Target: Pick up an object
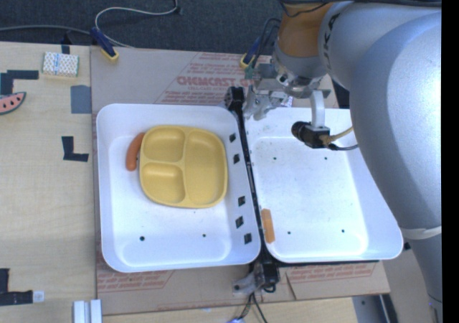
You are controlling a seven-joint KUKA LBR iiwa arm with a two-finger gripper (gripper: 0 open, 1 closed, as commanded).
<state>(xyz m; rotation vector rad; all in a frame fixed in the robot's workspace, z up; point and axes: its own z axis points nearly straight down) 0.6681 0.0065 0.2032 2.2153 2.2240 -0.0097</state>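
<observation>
A yellow divided plate (183,166) lies in the left bin (122,242). An orange sausage-shaped piece (133,152) rests against the plate's left edge. Another small orange piece (267,225) lies at the left wall of the right bin (337,242), near its front. My gripper (252,106) hangs over the back end of the divider between the two bins, under the orange wrist band. It is above the right bin's back left corner, far from both orange pieces.
The big grey arm (401,99) covers the right side of the view and overhangs the right bin. Black clips (241,203) line the divider between the bins. Cables (136,9) and a small sponge (60,64) lie behind the left bin.
</observation>
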